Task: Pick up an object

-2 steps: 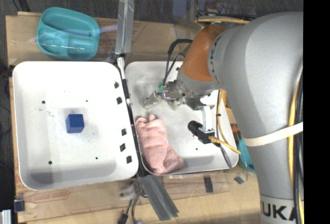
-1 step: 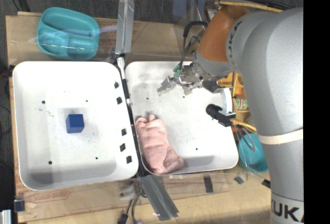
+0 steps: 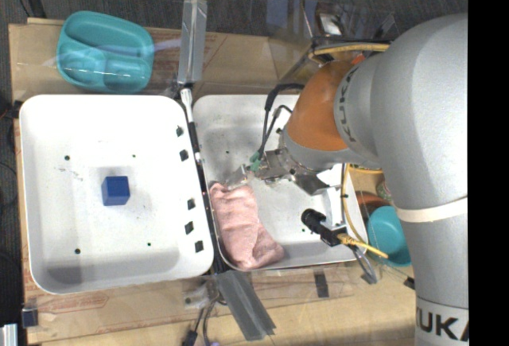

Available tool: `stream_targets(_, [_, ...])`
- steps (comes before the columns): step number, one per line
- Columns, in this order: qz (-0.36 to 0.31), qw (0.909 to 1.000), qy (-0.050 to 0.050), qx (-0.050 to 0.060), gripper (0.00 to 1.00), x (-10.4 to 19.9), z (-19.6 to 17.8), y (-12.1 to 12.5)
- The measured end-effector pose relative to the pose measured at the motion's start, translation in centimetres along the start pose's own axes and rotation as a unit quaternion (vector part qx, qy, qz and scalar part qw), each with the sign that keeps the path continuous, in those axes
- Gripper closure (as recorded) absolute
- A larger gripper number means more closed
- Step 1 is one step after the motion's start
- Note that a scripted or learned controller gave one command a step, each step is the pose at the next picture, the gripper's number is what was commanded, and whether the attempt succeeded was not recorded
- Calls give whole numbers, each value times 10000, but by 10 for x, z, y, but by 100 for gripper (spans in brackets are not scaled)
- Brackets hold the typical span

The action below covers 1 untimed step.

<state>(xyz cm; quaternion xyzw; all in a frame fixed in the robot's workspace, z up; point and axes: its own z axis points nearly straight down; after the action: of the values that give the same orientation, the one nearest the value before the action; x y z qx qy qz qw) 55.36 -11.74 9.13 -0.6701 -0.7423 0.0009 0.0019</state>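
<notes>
Two white bins [image 3: 48, 201] share the bench: a pink cloth [image 3: 241, 225] lies unlifted in the right one, just below the lowered gripper [image 3: 256, 167], so grasping remains.

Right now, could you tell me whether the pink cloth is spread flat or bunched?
Bunched: the pink cloth lies in a crumpled heap against the right bin's left wall.

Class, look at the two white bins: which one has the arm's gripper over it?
The right bin, holding the pink cloth; the gripper hangs above it. The left bin holds a blue cube.
</notes>
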Motion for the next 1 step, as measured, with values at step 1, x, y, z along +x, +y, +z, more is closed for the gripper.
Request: stream_targets(1, [-67,10000,-3,-10,0,21,0,-44])
